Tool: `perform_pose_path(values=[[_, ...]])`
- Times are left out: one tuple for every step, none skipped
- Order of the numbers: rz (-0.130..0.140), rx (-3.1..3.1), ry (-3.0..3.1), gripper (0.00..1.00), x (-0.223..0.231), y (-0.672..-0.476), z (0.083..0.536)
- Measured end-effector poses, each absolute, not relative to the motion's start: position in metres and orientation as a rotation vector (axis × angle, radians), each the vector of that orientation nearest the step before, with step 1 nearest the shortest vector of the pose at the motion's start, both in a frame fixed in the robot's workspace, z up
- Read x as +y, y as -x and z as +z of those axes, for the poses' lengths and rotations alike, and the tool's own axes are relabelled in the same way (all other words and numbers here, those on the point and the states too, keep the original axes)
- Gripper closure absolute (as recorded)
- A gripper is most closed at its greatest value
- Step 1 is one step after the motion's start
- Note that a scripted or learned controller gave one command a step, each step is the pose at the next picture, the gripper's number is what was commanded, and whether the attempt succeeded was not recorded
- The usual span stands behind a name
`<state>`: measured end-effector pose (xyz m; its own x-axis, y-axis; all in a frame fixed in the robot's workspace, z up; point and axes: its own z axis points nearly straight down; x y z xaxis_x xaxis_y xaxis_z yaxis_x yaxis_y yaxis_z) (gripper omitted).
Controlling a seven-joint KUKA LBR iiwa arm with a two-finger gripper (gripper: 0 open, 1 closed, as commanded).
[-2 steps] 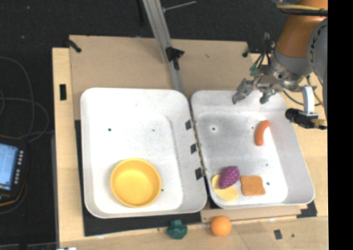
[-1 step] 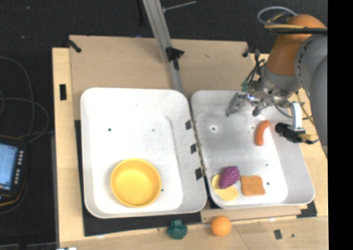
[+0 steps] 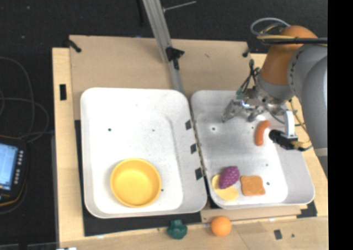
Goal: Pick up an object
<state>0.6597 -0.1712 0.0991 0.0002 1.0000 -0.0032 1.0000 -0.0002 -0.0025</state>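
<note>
**Bench [image 3: 63, 133], two white bins side by side.**

Writing: none is being made out on the bins or the objects. Whatever is being shown on the lit screen of the handset [image 3: 8, 169], off the bench's left edge, is too small to be read.

Arm [image 3: 287, 67]: it is being held in from the right, over the right bin's [image 3: 298, 185] far right corner, with the orange band uppermost and the wrist bent down toward the bin floor. The gripper [image 3: 241, 115] is being held low over the far part of that bin. Its fingers are being kept spread, and nothing is being pinched between them.

Right bin: a sausage [image 3: 260, 133] is lying near the right edge, just beside the gripper and apart from it. Grapes [image 3: 229, 176] are resting on a yellow slice [image 3: 225, 192] at the near left corner, and toast [image 3: 253, 185] is lying just beside them.

Left bin [image 3: 138, 111]: a yellow bowl [image 3: 135, 181] is being carried upright near the near edge.

Bench, near edge: an orange ball [image 3: 220, 225] and a green piece [image 3: 177, 229] are lying outside the bins.

Far edge: a metal pole [image 3: 157, 17] is being held at a slant.
</note>
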Motion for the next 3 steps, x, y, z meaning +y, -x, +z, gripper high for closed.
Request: perform_pose_path(values=[[0.001, 2.216, -2.216, 1.00, -0.172, -0.662, 0.114], [0.007, 2.217, -2.218, 1.00, -0.171, -0.653, 0.169], [0.003, 2.222, -2.217, 1.00, -0.170, -0.652, 0.211]])
